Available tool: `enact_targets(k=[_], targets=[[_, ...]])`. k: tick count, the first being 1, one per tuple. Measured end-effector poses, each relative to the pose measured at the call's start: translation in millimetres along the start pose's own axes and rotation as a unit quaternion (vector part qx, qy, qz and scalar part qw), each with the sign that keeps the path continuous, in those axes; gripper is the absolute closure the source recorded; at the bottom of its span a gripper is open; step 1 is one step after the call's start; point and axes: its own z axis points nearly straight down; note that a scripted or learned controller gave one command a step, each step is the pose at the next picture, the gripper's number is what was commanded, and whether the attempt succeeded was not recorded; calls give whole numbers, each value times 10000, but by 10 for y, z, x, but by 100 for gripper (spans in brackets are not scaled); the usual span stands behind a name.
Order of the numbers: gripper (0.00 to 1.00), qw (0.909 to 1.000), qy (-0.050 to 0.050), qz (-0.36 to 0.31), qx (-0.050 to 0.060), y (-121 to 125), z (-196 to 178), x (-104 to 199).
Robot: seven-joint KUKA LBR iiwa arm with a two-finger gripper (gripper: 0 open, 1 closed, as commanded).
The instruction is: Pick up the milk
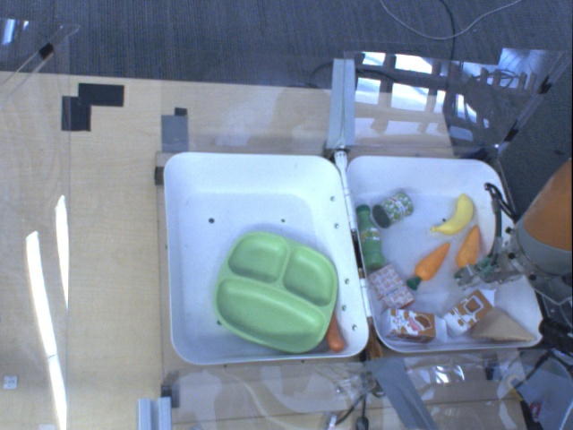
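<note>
Milk (472, 310) in right bin, arm (546, 231) low just above it

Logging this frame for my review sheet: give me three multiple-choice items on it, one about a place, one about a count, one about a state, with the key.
1. Where does the green divided plate lie?
A. in the left bin
B. in the right bin
C. on the bench outside the bins

2. How many carrots lie in the right bin?
A. none
B. two
C. five

3. How does the banana stand to the gripper?
A. clamped in it
B. lying apart from it
C. hanging from it above the bench

Key:
1 A, the plate rests on the floor of the left bin.
2 B, one carrot and another carrot lie side by side near the bin's middle.
3 B, the banana lies on the bin floor, toward the far wall from the gripper.
</note>
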Motion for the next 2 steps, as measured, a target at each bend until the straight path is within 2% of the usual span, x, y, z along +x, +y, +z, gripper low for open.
enact_targets(k=[1, 2], targets=[[100, 9932, 8, 1159, 72, 332, -390, -126], [0, 9933, 8, 1157, 74, 332, -389, -124]])
